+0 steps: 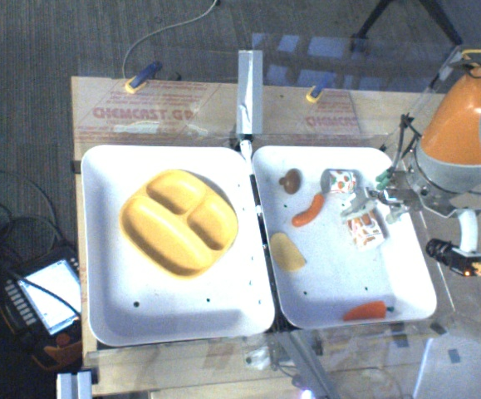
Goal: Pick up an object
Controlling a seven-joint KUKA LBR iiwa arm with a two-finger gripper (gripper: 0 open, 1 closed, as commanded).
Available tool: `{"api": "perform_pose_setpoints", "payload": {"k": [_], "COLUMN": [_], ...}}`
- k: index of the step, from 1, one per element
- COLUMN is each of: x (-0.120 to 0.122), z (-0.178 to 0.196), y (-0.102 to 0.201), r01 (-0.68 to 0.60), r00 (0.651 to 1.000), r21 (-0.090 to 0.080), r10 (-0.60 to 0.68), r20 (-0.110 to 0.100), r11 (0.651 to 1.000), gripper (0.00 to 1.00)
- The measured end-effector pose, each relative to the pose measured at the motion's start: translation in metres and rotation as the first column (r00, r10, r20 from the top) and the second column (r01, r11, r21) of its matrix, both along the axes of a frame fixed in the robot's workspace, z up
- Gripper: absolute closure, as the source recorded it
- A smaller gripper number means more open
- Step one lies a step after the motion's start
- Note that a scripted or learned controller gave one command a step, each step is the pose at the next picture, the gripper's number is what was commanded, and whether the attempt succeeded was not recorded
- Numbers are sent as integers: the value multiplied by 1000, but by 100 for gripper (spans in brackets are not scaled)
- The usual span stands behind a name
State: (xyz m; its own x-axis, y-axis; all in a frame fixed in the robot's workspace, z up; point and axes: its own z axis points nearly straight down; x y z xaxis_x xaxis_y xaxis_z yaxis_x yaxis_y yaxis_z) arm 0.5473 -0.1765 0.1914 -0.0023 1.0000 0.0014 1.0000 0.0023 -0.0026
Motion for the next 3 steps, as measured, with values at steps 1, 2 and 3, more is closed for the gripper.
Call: {"api": "perform_pose_setpoints", "payload": {"k": [1,2,3], "x": [6,6,-1], "z": [-98,-88,5], "y": [-26,-25,14], "r01": [0,0,-1], "r00": [1000,1000,1000], "r21": [-1,0,-2], "r10": [0,0,1], "r20": [3,3,2], "r11": [1000,1000,1000], "gripper": [0,100,100]}}
